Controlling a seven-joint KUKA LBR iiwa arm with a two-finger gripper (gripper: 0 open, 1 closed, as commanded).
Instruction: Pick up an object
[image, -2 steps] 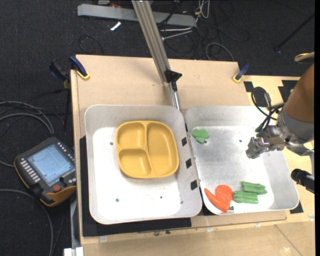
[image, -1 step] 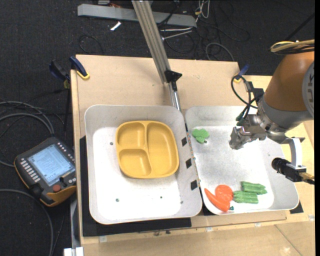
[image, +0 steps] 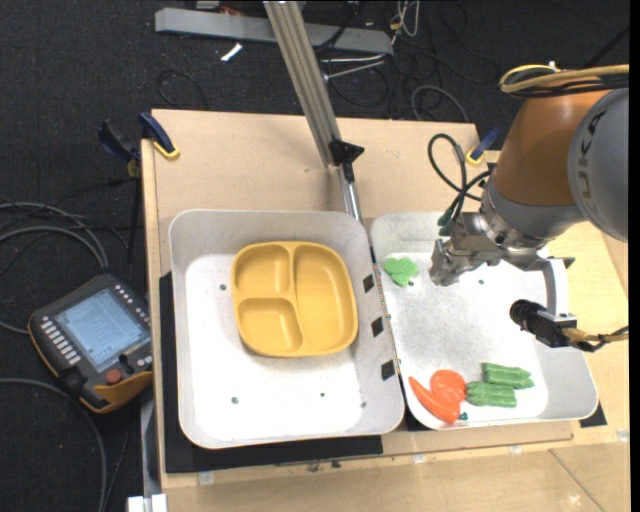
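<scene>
Your arm (image: 560, 150) reached in from three o'clock, and its gripper (image: 447, 268) hung low over the right bin (image: 480, 320), toward that bin's eleven o'clock corner. You could not tell whether it was open or shut. Just beside it, at its nine o'clock, a small green leafy piece (image: 401, 270) lay on the bin floor. Along the bin's six o'clock edge sat a red tomato (image: 447, 382) touching an orange carrot (image: 432, 400), with two green pea pods (image: 500, 386) beside them. The left bin (image: 200, 330) on your surface (image: 250, 160) held a yellow divided plate (image: 296, 298).
</scene>
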